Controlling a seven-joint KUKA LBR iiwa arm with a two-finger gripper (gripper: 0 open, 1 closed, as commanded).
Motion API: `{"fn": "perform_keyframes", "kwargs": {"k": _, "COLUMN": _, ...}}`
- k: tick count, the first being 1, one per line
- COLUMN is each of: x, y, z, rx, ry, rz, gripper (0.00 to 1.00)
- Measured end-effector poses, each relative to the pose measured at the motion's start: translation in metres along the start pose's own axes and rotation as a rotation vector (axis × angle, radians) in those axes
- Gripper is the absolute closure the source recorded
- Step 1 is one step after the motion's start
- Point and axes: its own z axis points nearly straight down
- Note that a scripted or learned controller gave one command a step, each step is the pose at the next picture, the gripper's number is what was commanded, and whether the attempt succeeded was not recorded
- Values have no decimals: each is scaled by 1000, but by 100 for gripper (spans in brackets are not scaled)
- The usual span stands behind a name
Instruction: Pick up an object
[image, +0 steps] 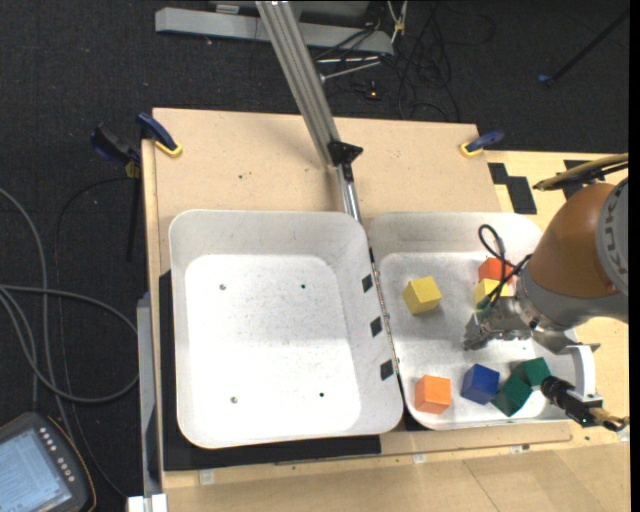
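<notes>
So far nothing appears to be lifted: every block I can make out lies on the floor of the right bin, and the claw hangs low over that bin's middle, between the blocks, with nothing visibly caught in it. Whether it stands wide or narrow I cannot tell, since the dark metal parts blur together under the grey wrist and the orange band. By my judgement the reach is made, while the closing and the lift are left to do. The yellow block sits just left of the claw, apart from it, a clean-edged cube with a matte face. Near the front wall lie the orange block, the blue block and the green blocks, the green ones pressed close together and partly under the arm. Another orange piece and a small yellow piece show beside a loop of black cable close to the wrist. Both bins are shallow white trays with rounded corners and a faintly speckled, smooth surface; the left bin holds no blocks. They rest on a pale fibreboard desk, flat and dull.
</notes>
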Motion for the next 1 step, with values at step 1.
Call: {"fn": "perform_keyframes", "kwargs": {"k": 1, "x": 7, "y": 6, "z": -59, "rx": -5, "ry": -1, "rz": -5, "gripper": 100}}
